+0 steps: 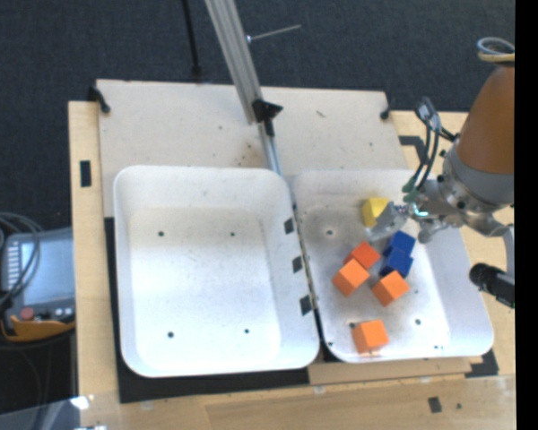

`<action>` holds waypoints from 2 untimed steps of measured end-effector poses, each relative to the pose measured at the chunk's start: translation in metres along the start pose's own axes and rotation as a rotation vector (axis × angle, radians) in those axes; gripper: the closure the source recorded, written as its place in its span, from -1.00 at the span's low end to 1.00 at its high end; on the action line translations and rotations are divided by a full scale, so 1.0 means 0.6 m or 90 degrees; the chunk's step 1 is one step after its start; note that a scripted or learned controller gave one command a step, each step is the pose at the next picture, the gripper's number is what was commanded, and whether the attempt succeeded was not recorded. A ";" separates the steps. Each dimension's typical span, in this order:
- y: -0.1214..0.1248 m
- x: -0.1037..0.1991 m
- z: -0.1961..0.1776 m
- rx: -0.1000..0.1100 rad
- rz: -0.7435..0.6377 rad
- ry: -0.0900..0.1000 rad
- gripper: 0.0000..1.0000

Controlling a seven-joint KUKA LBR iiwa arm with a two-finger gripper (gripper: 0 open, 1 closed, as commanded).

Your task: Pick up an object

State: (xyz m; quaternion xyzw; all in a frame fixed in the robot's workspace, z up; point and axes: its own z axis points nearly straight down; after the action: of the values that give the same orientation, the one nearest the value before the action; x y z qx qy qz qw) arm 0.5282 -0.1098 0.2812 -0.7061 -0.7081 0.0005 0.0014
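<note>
The right bin (457,330) holds several small blocks. A blue block (399,253) lies near its middle, with orange cubes (351,277) clustered to its left and below it. One more orange cube (370,335) sits alone near the front wall. A yellow piece (373,210) lies toward the back. My gripper (405,227) hangs low just behind the blue block and right of the yellow piece. Its fingers are spread open with nothing between them.
The left bin (125,240) stands beside the right one, the two sharing a middle wall. A slanted metal pole (238,52) rises from the bench behind the bins. The arm's orange band (489,124) is over the right bin's back right corner.
</note>
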 end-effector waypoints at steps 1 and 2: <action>0.001 0.000 -0.003 -0.003 0.001 0.000 -1.00; -0.008 -0.002 0.069 0.000 0.003 -0.002 -1.00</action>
State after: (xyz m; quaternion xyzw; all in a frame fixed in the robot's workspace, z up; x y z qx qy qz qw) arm 0.5235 -0.1107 0.2398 -0.7078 -0.7064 0.0015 0.0004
